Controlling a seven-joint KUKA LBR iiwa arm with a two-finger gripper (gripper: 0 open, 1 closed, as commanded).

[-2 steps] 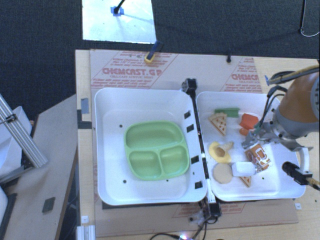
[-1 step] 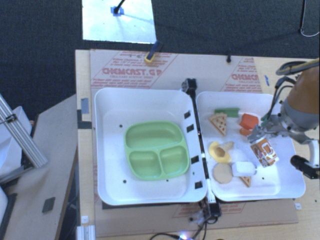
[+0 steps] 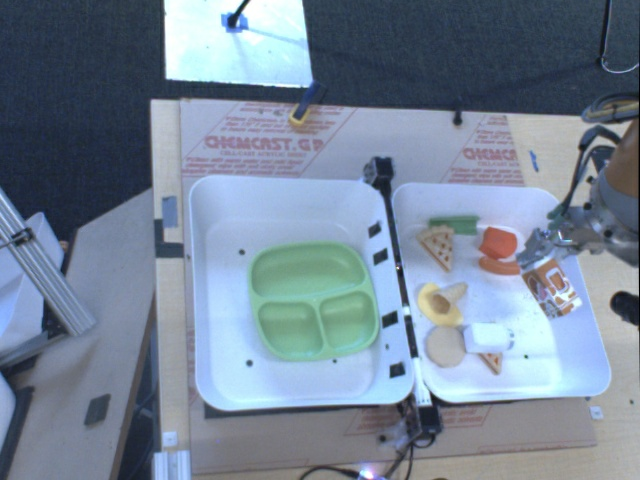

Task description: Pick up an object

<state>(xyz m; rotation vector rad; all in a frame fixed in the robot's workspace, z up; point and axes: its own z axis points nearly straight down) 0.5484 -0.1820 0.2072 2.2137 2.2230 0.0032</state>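
Over the right-hand shallow white bin (image 3: 590, 363), near its right wall, the two-finger gripper (image 3: 541, 250) hangs low, right at the top end of a small orange-and-white printed carton (image 3: 553, 290) that lies tilted on the bin floor. You cannot tell from this slanted look whether the jaws are spread or pressed together, nor whether they have the carton between them; treat it as not held.

Carton looks the likeliest target. Crowded ground to its left: an orange-red rounded plastic piece (image 3: 498, 241) and a sausage-shaped piece (image 3: 498, 265) just beside it, both near the gripper.

Further off, well apart from the carton: tan wedge like a pizza slice (image 3: 437, 246), green stick (image 3: 455, 224), yellow scoop-like piece (image 3: 438, 304), tan round disc (image 3: 445, 347), small white block (image 3: 488, 337).

Left bin (image 3: 215, 268) carries a pale green three-compartment tray (image 3: 310, 299); leave it alone.

For a good pick, you want the jaws across the carton's narrow side, centred on it. Come straight down, mind the bin wall, close, then lift slowly and check that the carton rises.
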